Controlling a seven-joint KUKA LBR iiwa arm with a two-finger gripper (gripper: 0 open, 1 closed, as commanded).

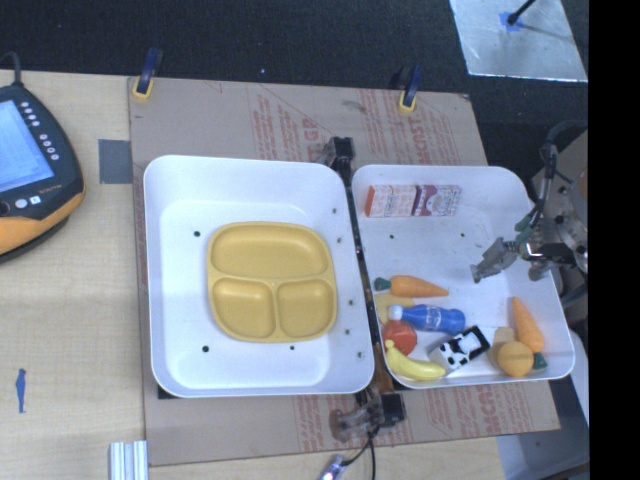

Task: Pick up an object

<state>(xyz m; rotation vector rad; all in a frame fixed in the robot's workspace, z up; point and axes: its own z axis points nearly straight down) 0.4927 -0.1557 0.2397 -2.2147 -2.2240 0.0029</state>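
Camera view, from my remote station. Worktop [80, 318] carries two shallow white bins side by side on a brown cardboard sheet [300, 118].

Left bin [170, 268]: one yellow divided plate [272, 280], three compartments, lying flat near the middle.

Right bin [480, 183]: a small carton [412, 200] lies on its side near the far wall. Toward the near side, a cluster: a carrot [418, 287] lying crosswise, a blue bottle [428, 318] just below it, a red round piece [401, 337] touching a banana [412, 366], and a black-and-white cow-patterned toy [462, 348] just beside the banana. At the right end, a second carrot [526, 324] stands slanted, with an orange fruit [515, 358] just below it.

The claw [492, 263] reaches in from the right edge, over the bare middle-right of the right bin, near the second carrot but apart from it. I see nothing between the tips. Whether it is spread wide or narrow I cannot tell; the tips are small and dark at this angle.

A teach pendant [28, 173] with an orange rim rests on the worktop at far left. Two clamps [146, 73] pin the cardboard's far edge.
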